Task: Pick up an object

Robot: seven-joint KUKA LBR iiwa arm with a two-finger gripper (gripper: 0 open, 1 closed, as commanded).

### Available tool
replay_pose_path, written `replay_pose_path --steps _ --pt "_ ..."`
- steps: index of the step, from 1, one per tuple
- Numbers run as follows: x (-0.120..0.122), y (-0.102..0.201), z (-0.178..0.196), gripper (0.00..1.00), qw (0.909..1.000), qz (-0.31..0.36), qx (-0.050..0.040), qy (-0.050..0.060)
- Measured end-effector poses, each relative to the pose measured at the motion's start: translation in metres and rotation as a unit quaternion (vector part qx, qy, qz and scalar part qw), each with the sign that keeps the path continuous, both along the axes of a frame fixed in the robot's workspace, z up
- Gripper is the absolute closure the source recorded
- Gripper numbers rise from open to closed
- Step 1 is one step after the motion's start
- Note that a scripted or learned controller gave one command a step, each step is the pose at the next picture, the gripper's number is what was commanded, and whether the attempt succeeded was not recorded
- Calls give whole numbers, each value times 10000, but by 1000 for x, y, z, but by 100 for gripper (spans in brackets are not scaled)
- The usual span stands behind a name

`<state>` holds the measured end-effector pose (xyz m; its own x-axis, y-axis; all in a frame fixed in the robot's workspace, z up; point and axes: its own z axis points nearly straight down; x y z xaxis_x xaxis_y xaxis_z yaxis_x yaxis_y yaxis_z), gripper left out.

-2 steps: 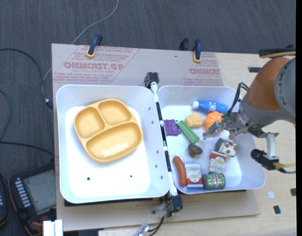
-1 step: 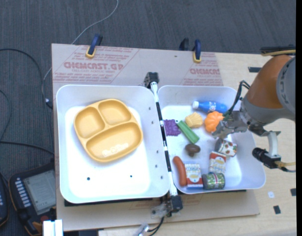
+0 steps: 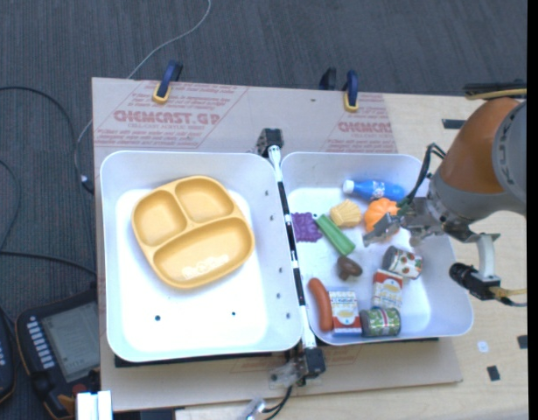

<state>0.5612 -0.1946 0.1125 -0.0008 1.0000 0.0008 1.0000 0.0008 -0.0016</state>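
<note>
Over the right bin (image 3: 443, 322), the claw (image 3: 384, 227) is hanging beside the orange toy (image 3: 381, 208); I cannot tell its grip, and crowded toys could be making it slip.

bins (image 3: 192, 344): 2 | divided plate (image 3: 192, 231): 1 | clamps (image 3: 169, 80): 2 | toy food items (image 3: 321, 303): about 11

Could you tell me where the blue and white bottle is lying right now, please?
The blue and white bottle lies on its side near the far edge of the right bin, just beyond the orange toy and the yellow piece.
</note>
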Motion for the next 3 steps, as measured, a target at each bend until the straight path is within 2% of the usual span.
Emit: replay_pose_path --steps 1,2,3 --pt "46 48 -25 0 10000 6 -16 -45" --pt "46 48 -15 100 10000 11 -17 -46" --pt "-20 130 72 100 10000 8 -2 -6"
